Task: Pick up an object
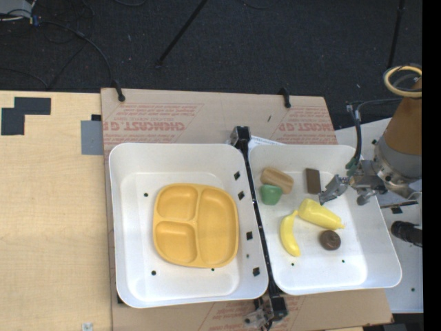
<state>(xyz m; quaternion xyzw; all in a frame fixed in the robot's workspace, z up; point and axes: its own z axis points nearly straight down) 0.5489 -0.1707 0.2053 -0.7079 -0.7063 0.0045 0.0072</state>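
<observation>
The right bin holds several small things: a tan bread-like piece, a green piece, a dark brown block, a yellow pepper-like piece, a yellow banana and a brown round piece. My gripper hangs over the bin's right part, just right of the brown block and above the yellow pepper-like piece. Its fingers are spread, so it is open with nothing between them.
The left bin holds a yellow divided plate. A black divider runs between the two bins. The arm's grey body with its orange band stands at the right edge. Cardboard lies behind the bins.
</observation>
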